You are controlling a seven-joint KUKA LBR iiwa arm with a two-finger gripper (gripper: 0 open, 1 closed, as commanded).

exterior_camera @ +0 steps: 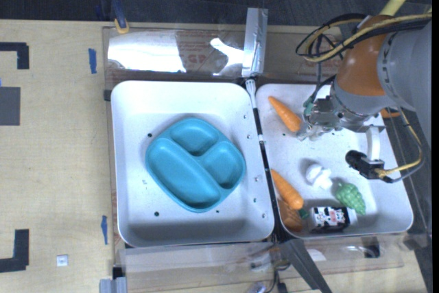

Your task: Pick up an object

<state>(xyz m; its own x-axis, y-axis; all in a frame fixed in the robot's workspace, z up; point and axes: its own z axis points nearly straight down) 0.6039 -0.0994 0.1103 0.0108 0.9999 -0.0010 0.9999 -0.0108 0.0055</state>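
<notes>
camera view: two white bins sit side by side on the surface (55, 147). the left bin (130, 216) holds one blue divided plate (195, 162), with three compartments, lying near the bin's middle. the right bin (398, 209) holds six loose things: two orange carrots, one small white object (316, 173), one green leafy piece (350, 195), one small dark carton with a white label (330, 217), and one brownish item (291, 219) tucked at the bin's lower left corner, too hidden to name.

the upper carrot (285, 114) lies near the top left of the right bin, its long axis running on a slant from upper left to lower right, with the thin tip toward the upper left. the lower carrot (287, 190) lies along the bin's left wall on a like slant, thin tip up and to the left, thick end toward the carton.

the gripper (313, 130) hangs below the arm's orange band, over the right bin, just right of the upper carrot's thick end and above the white object. its tips are small and blurred, so i cannot tell how far apart they stand, nor whether they touch the carrot. nothing shows between them.
</notes>
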